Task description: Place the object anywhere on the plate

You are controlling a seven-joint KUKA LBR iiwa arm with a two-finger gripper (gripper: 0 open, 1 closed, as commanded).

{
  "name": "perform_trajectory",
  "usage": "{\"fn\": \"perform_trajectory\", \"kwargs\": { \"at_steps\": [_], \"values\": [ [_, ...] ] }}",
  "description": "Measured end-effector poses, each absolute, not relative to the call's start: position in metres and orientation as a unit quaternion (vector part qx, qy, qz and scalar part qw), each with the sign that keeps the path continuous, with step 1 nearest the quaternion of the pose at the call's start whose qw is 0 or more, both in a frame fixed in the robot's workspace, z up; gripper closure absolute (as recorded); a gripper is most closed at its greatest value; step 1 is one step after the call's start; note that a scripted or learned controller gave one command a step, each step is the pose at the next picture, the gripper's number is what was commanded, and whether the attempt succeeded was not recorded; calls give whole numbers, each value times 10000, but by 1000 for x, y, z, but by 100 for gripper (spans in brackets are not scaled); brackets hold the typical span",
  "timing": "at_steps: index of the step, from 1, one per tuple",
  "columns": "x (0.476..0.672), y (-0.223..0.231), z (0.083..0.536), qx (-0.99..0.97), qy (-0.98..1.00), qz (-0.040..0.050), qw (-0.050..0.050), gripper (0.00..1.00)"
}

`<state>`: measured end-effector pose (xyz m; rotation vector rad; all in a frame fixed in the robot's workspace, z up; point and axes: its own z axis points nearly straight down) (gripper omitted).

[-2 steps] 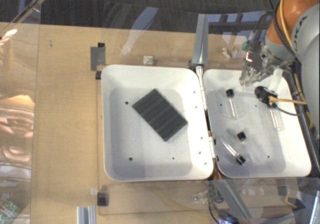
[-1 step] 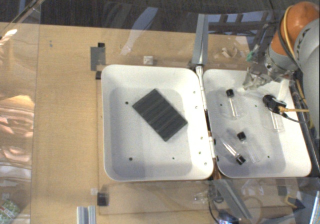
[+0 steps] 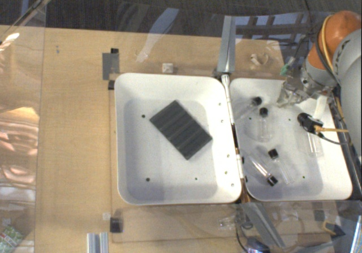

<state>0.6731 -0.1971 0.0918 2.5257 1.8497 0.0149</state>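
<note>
A dark grey ribbed plate [image 3: 180, 129] lies flat and turned at an angle in the middle of the left bin [image 3: 130, 189]. Several clear vials with black caps lie scattered in the right bin [image 3: 339, 189]: one [image 3: 253, 104] near the far left corner, one [image 3: 263, 123] just in front of it, and two [image 3: 263, 171] [image 3: 281, 164] close together toward the front. My gripper [image 3: 289, 96] hangs over the far side of the right bin, to the right of the far vials and apart from them. Nothing shows in its grasp.
Another clear vial [image 3: 313, 143] lies near the right bin's right wall. A metal divider post [image 3: 226, 48] stands behind the seam between the bins. A small pale block [image 3: 167, 68] sits on the bench behind the left bin.
</note>
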Motion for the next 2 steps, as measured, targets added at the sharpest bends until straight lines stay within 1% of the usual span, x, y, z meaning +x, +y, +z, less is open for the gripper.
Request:
{"fn": "perform_trajectory", "kwargs": {
  "at_steps": [1, 2],
  "values": [
    [673, -198, 92, 8239, 5667, 54, 49, 100],
    [675, -196, 104, 8223, 5689, 66, 67, 100]
  ]
}}
